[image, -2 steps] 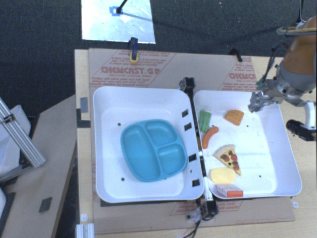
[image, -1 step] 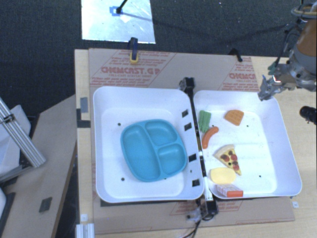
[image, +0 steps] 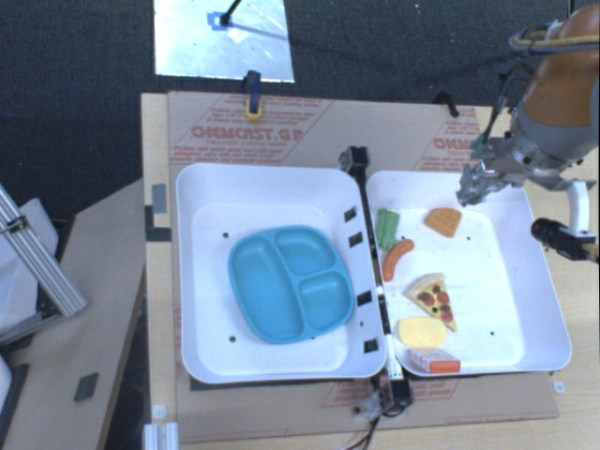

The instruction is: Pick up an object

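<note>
From the overhead camera, I judged the gripper point(image: 475, 187) needed to drop squarely over the orange bread piece point(image: 443, 220) just beside it; I could not tell its opening, and nothing showed in its grasp. That right bin point(image: 534, 279) also held a sausage point(image: 397, 257) and a pizza slice point(image: 432, 298) nearer me; the left bin point(image: 202, 251) held a blue divided plate point(image: 291, 282).

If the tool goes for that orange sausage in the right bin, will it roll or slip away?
The sausage looks rounded and smooth, so it may well roll or squirt sideways under a pinch. It appears moulded and probably light, so it should stay stiff. It lies near the bin's left wall, which may crowd one side.
</note>
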Motion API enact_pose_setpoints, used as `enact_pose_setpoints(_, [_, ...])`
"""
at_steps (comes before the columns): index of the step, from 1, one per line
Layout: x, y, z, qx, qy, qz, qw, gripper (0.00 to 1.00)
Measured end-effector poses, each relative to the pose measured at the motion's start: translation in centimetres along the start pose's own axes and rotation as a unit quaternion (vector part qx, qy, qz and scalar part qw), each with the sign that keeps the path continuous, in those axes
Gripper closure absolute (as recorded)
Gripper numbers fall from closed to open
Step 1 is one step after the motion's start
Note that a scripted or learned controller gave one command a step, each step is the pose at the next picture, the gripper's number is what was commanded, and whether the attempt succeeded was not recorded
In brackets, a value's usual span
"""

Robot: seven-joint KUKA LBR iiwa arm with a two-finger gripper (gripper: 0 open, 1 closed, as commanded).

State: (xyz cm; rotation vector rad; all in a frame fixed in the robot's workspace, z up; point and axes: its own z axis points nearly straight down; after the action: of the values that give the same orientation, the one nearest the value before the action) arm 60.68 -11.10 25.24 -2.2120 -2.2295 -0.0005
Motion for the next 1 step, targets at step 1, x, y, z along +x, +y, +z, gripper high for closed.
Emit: enact_pose_setpoints(1, [5.06, -1.20, 1.33, 0.000, 0.000, 0.000, 1.0000, 1.00])
